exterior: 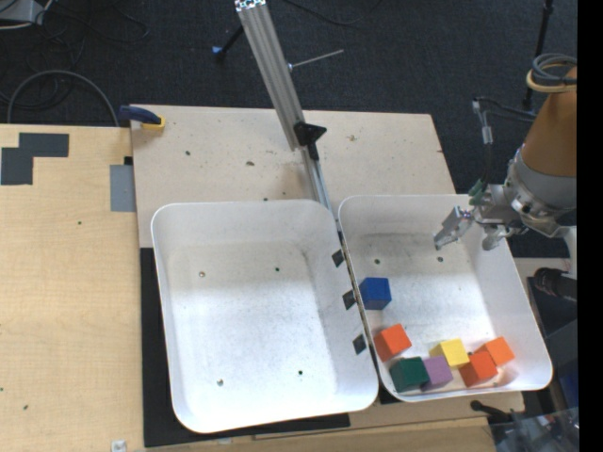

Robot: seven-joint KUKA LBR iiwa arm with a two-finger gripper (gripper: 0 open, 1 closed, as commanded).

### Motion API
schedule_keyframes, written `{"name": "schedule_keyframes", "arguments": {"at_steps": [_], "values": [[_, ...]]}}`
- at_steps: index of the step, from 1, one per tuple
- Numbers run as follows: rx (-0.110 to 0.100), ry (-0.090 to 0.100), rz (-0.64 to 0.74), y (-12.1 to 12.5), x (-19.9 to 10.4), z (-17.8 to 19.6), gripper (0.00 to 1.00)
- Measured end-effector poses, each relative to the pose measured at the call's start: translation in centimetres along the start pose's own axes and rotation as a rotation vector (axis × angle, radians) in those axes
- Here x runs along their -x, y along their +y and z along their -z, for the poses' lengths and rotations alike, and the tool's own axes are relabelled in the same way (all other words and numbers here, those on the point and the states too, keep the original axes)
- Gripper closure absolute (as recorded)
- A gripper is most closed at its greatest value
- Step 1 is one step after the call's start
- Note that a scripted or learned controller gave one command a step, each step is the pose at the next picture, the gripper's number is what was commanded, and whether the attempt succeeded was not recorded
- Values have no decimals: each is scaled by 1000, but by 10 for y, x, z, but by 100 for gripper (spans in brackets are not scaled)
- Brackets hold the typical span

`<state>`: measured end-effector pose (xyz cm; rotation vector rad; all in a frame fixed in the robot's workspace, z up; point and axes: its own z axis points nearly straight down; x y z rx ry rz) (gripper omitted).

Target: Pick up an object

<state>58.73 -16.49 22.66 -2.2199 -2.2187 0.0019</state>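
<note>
Grey arm reaching in over the right bin, gripper above its far right part, fingers apart and holding nothing, blue cube beside that bin's left wall, bare floor between them

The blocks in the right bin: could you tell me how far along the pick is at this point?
Nothing looks picked yet. The blue block sits alone by the divider, and the orange, green, purple, yellow and two more orange blocks all rest on the right bin floor. The gripper hovers over the bin's upper right part, away from them. Descending, grasping and lifting remain.
</note>
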Motion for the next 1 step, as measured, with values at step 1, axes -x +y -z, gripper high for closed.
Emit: {"name": "schedule_keyframes", "arguments": {"at_steps": [1], "values": [[-1, 3, 7, -49, -72, 21, 0]]}}
